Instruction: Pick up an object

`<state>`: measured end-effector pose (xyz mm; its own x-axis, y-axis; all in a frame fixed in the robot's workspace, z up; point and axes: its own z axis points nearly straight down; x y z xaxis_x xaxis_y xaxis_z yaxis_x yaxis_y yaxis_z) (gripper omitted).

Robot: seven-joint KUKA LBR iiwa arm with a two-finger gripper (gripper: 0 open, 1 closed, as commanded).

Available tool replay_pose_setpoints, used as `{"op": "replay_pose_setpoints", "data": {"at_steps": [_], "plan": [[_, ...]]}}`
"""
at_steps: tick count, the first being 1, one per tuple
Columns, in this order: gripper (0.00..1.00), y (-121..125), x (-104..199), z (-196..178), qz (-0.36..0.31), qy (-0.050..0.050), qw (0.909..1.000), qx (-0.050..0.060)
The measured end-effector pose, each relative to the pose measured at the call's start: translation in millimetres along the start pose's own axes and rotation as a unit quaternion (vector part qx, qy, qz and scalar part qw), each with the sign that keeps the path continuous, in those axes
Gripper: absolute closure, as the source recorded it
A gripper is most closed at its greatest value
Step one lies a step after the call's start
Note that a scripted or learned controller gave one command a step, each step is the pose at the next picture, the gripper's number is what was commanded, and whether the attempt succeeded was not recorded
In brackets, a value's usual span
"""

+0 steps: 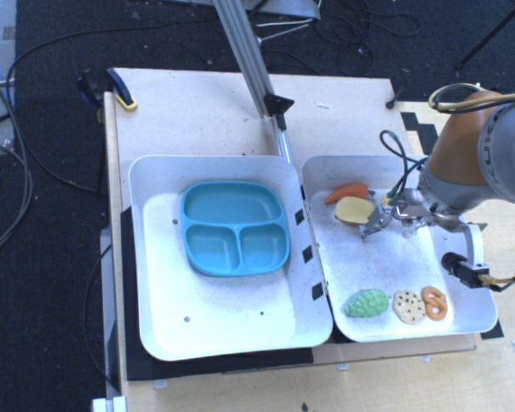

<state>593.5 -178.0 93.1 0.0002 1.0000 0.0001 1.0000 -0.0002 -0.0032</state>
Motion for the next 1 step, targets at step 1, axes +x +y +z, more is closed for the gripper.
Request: {"op": "replay_pose_setpoints", "data": {"at_steps": [1], "plan": [[1.0, 1.2, -0.3, -13.4, 0.0, -0.001, 1.0, -0.002]]}}
